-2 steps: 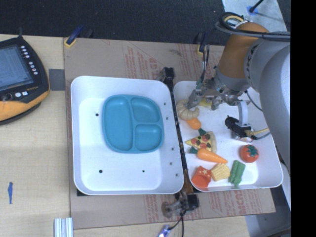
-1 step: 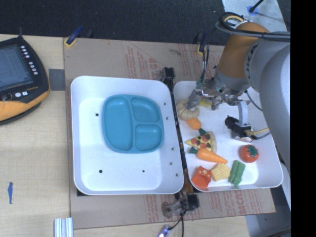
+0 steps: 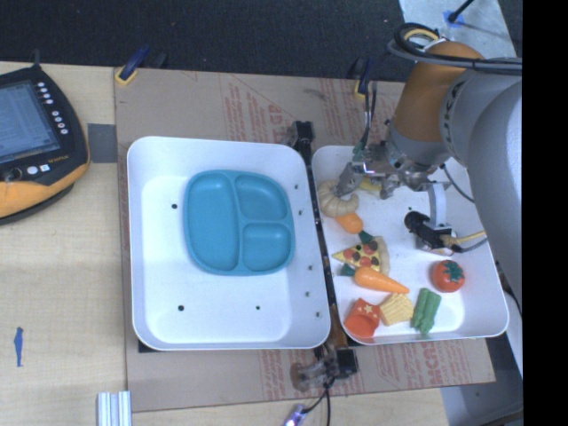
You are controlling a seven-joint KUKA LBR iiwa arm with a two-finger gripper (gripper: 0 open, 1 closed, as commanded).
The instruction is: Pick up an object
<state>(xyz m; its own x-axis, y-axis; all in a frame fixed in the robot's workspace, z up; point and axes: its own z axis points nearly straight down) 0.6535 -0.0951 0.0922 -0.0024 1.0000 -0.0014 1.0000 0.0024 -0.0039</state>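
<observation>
The gripper [image 3: 355, 177] is seen low over the far left corner of the right bin [image 3: 475, 322], just beside a cream garlic bulb [image 3: 338, 201]. Whether anything is gripped cannot be told. A blue plate [image 3: 238, 221] is noted in the left bin [image 3: 155, 309].

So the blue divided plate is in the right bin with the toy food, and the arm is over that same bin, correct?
Not quite. The camera view shows the blue divided plate in the left bin, alone. The toy food, such as the carrot and tomato, lies in the right bin, and the arm is over that one.
</observation>
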